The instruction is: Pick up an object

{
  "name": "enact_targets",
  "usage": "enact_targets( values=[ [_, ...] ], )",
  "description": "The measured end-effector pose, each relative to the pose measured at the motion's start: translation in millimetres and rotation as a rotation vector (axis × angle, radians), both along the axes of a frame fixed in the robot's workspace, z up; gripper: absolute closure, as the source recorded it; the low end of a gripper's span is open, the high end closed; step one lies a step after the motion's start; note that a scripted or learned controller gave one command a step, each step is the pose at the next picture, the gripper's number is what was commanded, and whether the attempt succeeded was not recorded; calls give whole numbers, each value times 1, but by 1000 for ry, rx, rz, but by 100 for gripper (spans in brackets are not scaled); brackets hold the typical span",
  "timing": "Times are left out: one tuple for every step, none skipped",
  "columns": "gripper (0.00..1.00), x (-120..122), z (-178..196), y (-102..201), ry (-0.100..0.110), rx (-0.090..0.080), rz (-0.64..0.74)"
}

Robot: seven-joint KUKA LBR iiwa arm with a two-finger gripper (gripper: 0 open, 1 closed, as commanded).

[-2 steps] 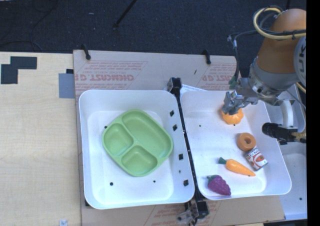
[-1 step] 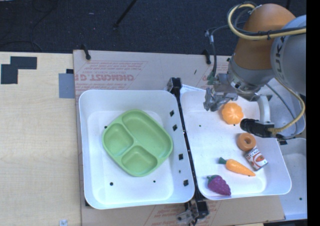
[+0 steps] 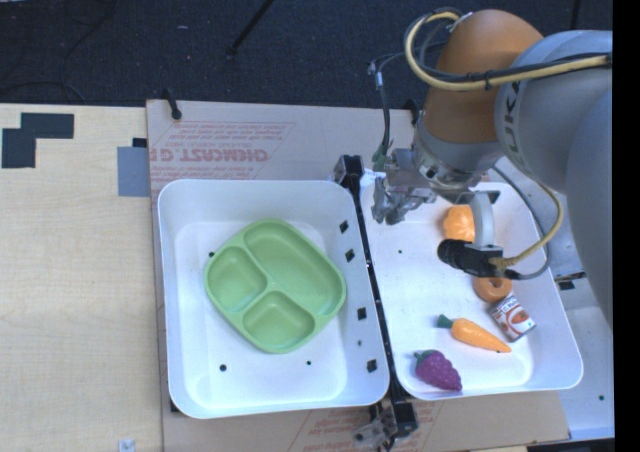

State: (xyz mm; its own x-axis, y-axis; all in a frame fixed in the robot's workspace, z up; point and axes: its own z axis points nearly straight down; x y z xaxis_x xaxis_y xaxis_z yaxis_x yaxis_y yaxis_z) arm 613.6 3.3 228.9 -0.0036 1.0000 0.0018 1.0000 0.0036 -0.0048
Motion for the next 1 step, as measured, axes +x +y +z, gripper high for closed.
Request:
enact_targets(
  values=[
    [100,3,8,49,-2,-1,0]
  ],
)
